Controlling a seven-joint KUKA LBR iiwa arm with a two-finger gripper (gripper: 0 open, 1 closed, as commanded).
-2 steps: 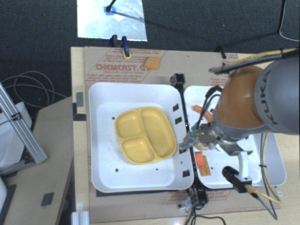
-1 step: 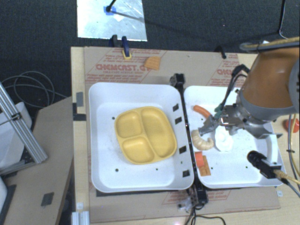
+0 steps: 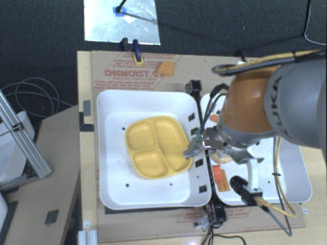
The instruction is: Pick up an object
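A smooth yellow plastic plate (image 3: 156, 147) with three dips lies in the middle of the left white bin (image 3: 110, 137), and my gripper (image 3: 193, 149) sits at its three o'clock edge, right against the rim, though I cannot tell how my jaws stand.

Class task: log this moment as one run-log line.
arm: over right bin | gripper: at yellow tray's right edge | tray: in left bin
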